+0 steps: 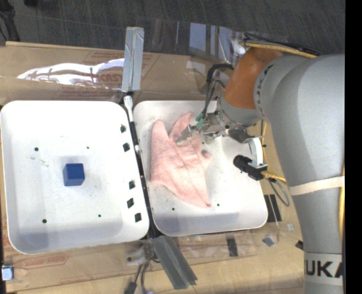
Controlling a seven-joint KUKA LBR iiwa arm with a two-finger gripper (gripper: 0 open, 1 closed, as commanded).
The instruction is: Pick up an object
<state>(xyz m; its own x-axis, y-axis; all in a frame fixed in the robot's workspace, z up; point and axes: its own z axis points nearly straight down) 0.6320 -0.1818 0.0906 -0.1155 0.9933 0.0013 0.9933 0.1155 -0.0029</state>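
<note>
Clearly, the letters "UKA" can be read in black on the grey arm at the lower right edge. The end effector is seen low over the right bin, at the upper part of a pink cloth which is spread across that bin's left half; whether the cloth is grasped, or the end effector released or clenched, cannot be told. In the left bin, a small blue cube is seen lying alone, well apart from the end effector.

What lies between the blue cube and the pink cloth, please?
In the camera view, bare white floor of the left bin, then the two bins' adjoining rims with black clips, separate the blue cube from the pink cloth.
</note>
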